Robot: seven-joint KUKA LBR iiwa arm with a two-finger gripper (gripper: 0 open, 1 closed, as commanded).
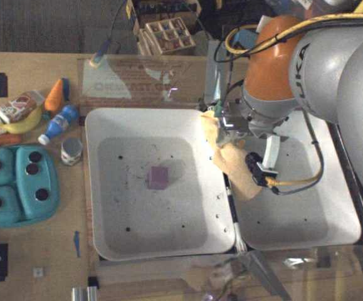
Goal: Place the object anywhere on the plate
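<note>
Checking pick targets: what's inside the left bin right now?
Inside the left bin: one small purple block near the middle, lying apart from the walls, plus a few dark specks on the floor. The arm's wrist hangs over the bins' shared edge, covering a tan sheet there.

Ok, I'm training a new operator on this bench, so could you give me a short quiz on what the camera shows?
1. The purple block lies in:
A) the view's left bin
B) the view's right bin
C) neither; it is on the bare bench
2. True or false: the arm reaches over the bin that holds the purple block.
3. Fill in: the compartment tray on the bench, left of both bins, is coloured ___.

Key: 1 A; 2 false, it is over the other bin; 3 teal.
</note>
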